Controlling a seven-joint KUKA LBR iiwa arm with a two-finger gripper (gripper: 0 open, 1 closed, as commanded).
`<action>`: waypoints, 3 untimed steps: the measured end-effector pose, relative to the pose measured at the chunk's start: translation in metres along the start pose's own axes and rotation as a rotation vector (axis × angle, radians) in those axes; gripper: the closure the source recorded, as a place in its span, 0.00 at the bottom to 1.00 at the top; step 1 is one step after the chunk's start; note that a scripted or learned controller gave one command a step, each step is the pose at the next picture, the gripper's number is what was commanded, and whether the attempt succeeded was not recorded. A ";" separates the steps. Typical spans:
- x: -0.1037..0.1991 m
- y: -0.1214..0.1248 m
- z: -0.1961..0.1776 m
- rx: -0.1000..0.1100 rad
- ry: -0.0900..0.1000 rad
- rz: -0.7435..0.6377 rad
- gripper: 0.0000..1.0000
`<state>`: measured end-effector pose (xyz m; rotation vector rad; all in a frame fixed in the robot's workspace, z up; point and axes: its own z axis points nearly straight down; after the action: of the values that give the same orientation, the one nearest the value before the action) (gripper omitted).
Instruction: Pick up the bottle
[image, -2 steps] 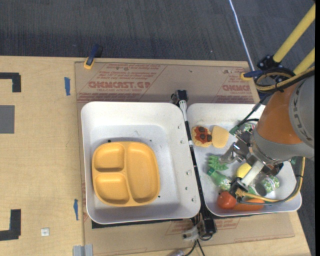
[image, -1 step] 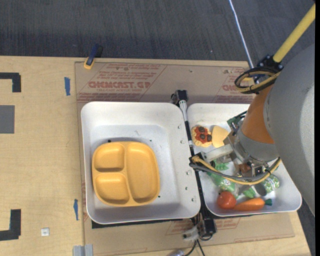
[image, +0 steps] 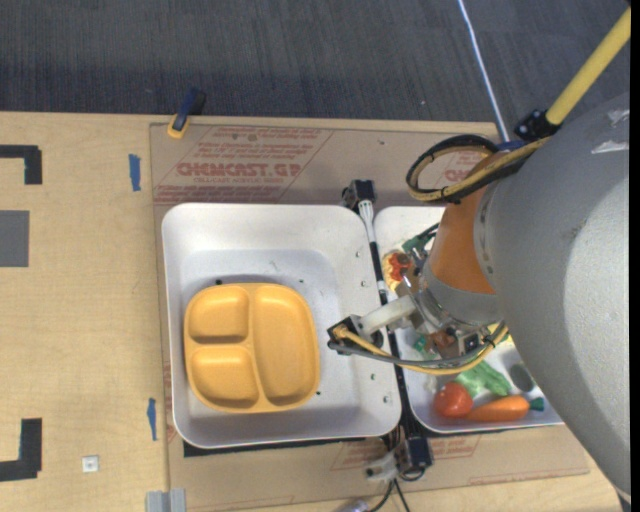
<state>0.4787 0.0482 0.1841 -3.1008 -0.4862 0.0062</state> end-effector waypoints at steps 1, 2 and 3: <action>0.001 0.000 -0.010 0.001 -0.001 -0.002 1.00; 0.040 0.059 -0.001 -0.004 0.002 -0.251 1.00; 0.040 0.059 -0.001 -0.003 0.002 -0.251 0.00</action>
<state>0.5351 0.0043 0.1844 -3.0175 -0.8715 0.0018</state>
